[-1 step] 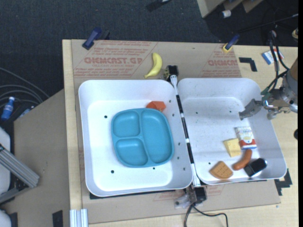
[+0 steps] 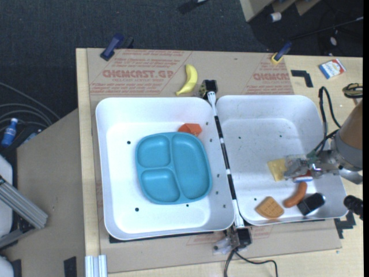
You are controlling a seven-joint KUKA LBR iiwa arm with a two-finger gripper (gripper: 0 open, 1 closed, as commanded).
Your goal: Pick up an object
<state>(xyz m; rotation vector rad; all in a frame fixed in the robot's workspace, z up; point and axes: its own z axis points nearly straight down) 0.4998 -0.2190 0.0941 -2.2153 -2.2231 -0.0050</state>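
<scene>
Where the gripper (image 2: 300, 167) hovers, grip unclear, one sausage (image 2: 295, 194), one cracker (image 2: 270, 208), one blue plate (image 2: 173, 167).

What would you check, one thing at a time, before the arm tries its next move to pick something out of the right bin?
1. Gripper is over the right bin, where things lie: ok.
2. A target is close: the yellow piece lies just beside the gripper, and the sausage just below it: ok.
3. Something is already between the fingers: cannot tell, the view is too blurred there.
4. Room around the sausage: not ok, the black block lies close against it.
5. The cracker lies apart from the gripper, out of its way: ok.
6. The cable near the wrist hangs free of the objects: cannot tell.
</scene>
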